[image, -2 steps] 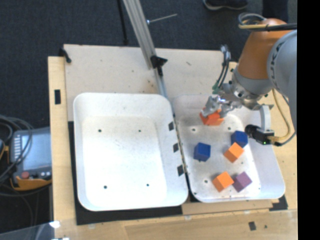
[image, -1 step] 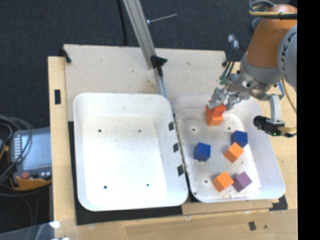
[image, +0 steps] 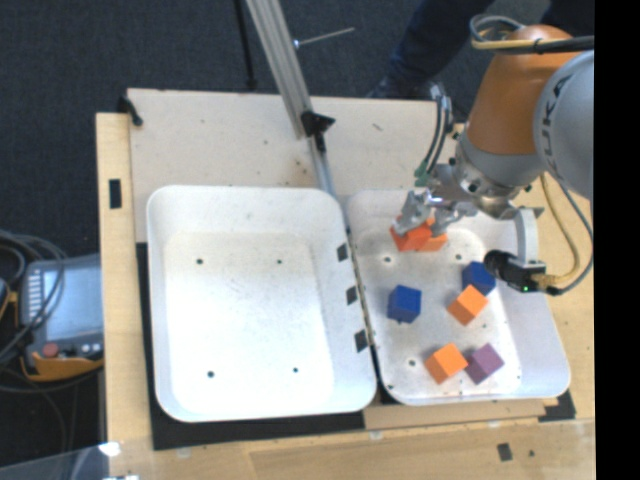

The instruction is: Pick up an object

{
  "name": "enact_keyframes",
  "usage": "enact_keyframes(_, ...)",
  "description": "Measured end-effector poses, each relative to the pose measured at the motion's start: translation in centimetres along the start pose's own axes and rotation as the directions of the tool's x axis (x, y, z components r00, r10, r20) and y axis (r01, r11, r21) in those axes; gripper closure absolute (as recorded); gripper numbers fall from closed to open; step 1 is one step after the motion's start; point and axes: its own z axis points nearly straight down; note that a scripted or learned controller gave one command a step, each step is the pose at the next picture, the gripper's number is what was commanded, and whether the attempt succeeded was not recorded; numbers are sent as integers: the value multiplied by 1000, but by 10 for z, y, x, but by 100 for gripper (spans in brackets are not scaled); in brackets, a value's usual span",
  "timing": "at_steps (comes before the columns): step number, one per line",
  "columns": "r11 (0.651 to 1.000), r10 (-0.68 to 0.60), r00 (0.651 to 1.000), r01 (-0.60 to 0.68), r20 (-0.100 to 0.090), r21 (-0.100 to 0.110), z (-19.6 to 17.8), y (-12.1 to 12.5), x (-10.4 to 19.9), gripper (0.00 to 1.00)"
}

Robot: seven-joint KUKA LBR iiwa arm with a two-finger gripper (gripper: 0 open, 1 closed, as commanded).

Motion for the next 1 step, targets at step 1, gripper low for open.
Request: enact_keyframes(1, 1000, -3, 1000, 3, -3, 0, -10, -19, 53, 100)
